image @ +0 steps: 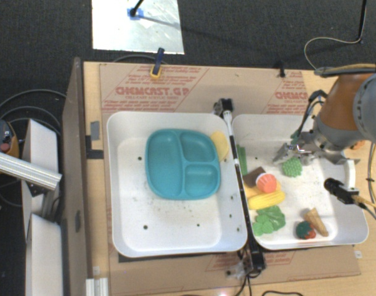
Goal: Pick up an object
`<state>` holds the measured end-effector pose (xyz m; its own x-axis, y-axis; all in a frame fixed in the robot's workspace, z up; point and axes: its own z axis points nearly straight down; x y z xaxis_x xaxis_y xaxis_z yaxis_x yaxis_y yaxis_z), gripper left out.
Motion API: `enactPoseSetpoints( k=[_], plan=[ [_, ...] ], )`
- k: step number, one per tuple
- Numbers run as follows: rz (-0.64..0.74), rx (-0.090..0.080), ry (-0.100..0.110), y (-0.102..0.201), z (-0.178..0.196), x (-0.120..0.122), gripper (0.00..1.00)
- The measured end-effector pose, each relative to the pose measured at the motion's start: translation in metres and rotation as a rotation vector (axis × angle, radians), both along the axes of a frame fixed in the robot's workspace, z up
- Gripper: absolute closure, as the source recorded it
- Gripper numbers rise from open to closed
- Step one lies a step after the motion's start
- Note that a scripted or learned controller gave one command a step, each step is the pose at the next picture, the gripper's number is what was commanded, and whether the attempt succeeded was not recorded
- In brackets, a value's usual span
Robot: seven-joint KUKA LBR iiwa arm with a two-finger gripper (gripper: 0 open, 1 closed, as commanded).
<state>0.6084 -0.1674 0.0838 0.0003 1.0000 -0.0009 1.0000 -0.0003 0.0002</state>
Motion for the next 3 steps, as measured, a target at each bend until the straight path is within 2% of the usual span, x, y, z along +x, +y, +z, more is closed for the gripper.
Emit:
enactPoseSetpoints(
  k=[1, 2, 3],
  plan=[
    [0.003, 0.000, -0.005, 0.002, 0.012, 0.002, 1.00],
    [-0.001, 0.002, 0.001, 0.011, 0.064, -0.057, 1.00],
    [0.000, -0.002, -0.006, -0.025, 0.120, -0.061, 1.00]
  ],
)
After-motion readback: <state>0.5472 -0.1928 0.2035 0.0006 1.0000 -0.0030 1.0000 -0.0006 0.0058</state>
